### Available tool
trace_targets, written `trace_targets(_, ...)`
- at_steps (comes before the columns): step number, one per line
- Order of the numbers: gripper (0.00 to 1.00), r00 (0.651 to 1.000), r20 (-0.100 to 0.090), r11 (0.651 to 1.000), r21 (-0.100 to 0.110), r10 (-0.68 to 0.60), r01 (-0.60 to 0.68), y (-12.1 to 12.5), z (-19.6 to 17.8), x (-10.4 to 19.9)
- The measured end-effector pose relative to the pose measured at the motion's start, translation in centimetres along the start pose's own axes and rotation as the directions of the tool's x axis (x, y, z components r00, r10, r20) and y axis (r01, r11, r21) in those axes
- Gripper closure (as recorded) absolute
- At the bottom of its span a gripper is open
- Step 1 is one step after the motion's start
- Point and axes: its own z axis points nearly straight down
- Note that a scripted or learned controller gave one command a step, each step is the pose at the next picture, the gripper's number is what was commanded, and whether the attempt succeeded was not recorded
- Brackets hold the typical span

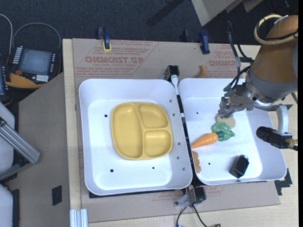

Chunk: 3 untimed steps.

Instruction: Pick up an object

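dark blue-grey carpeted floor [118, 8] around the bench. brown cardboard sheet with faded red printed lettering [128, 56] covers the bench top — held at its far edge by two blue clamps [105, 38], second one to the right [204, 40]. handheld control pendant with a dark screen and orange trim [32, 65] lies on the floor at left, black cable [9, 30] looping beside it. silver aluminium rail [19, 143] slants at the left edge. beige panel [227, 1] at top right — bright light spot above it.
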Motion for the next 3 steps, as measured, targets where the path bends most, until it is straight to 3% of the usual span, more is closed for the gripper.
trace_targets(1,1.00,1.000,0.000,1.000,-0.001,0.001,-0.001,2.4,1.0,5.1)
trace_targets(3,1.00,1.000,-0.001,1.000,-0.002,0.001,-0.001,6.0,-0.7,15.7)
